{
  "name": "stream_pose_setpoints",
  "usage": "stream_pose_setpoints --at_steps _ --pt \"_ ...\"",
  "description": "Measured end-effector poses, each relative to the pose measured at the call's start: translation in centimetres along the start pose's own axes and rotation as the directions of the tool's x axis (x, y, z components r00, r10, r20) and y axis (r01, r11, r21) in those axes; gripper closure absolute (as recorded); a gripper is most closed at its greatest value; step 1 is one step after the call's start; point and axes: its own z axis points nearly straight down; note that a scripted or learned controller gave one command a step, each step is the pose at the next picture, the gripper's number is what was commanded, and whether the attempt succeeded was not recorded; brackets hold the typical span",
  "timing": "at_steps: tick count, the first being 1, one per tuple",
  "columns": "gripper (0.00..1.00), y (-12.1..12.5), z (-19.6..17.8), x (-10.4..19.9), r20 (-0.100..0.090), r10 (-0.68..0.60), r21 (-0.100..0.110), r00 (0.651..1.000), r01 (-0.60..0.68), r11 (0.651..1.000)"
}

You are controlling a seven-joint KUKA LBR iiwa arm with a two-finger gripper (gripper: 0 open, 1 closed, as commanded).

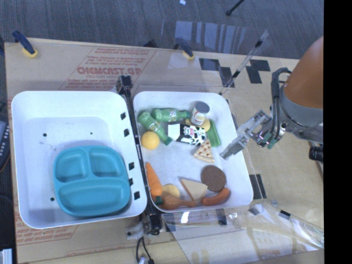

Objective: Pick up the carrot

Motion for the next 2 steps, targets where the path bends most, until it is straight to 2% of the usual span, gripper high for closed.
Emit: stream_pose_setpoints --at_steps 1,2 --pt "0.0 0.5 2.7 1.4 -0.001 0.213 0.0 0.977 -0.213 0.977" --pt "0.0 3.0 1.2 1.4 0.001 0.183 -0.001 0.983 -0.183 0.983"
